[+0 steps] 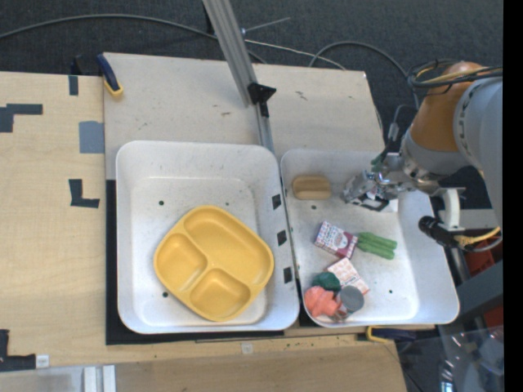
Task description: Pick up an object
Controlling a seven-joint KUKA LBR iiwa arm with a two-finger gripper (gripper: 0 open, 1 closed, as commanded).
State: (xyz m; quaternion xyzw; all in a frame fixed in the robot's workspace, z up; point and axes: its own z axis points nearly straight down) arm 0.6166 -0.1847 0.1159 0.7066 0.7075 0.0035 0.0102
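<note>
- Here, your gripper (369,191) sits low over the far right part of the right bin (425,300), with nothing visibly between its fingers; whether it is apart or together you cannot tell from this slant, since the metal parts blur into one cluster.
- Pick your target before you descend. The tan block (311,187) lies alone near the far left corner of that bin, just beside the gripper, and looks the easiest to straddle.
- The pink box (335,238) and the green piece (377,245) lie near each other mid-bin; going for either risks nudging the other.
- Avoid the heap at the near edge, where the orange lump (321,302), a grey round piece (352,300) and a small carton (346,272) touch or overlap, so a clean closure there seems unlikely.
- The yellow tray (214,261) lies flat in the left bin (131,219), probably too broad and shallow to pinch except at its rim.
- Your arm comes in from the right, its orange band (433,121) above the far right corner of the right bin, and the wrist bends down and leftward toward the bin floor.
</note>
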